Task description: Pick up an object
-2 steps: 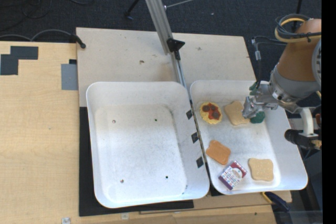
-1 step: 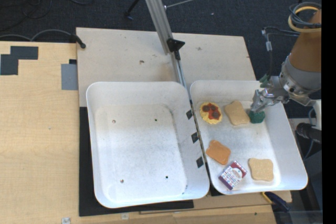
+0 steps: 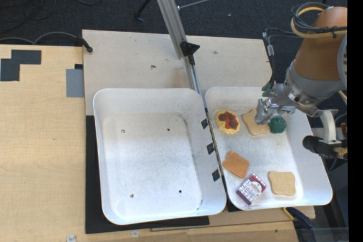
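My gripper [image 3: 263, 115] hangs low in the right bin [image 3: 317, 190], at its far side. It is directly over a tan bread slice [image 3: 253, 123]. A small green object [image 3: 278, 125] lies just to the gripper's right, close against it. A round yellow pizza toy with red topping [image 3: 228, 121] sits to the left of the bread. Nearer the front lie an orange wedge [image 3: 236, 164], a red and white packet [image 3: 251, 189] and a toast slice [image 3: 282, 183]. Whether anything is held cannot be made out.
The left bin [image 3: 108, 122] stands beside the right one, with black clips [image 3: 210, 148] along the shared rim. A slanted aluminium bar [image 3: 170, 14] rises behind the bins. The grey and orange arm [image 3: 317, 59] comes in from the right.
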Robot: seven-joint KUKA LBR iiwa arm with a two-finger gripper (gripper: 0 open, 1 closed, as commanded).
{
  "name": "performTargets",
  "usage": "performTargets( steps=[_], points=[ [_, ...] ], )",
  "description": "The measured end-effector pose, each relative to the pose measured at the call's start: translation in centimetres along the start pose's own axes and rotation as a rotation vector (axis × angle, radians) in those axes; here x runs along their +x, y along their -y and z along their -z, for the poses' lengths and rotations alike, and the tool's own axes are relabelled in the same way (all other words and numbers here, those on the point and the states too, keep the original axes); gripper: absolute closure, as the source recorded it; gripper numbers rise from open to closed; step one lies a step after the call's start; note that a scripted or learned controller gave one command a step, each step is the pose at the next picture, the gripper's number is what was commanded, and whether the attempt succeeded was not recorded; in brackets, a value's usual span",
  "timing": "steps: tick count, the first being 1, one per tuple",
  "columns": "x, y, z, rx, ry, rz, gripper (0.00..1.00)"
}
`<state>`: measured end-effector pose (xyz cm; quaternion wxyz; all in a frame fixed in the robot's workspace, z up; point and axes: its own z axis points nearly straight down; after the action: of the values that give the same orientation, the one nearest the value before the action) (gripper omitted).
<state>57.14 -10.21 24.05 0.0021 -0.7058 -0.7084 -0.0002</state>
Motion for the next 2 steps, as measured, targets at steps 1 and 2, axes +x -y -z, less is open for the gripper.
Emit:
performTargets(
  steps=[1, 2],
  points=[
    [5.0, 1.2, -1.3, 0.003, 0.0, 0.0, 1.0],
    [9.9, 2.1, -0.4, 0.001, 0.001, 0.0, 1.0]
  ],
)
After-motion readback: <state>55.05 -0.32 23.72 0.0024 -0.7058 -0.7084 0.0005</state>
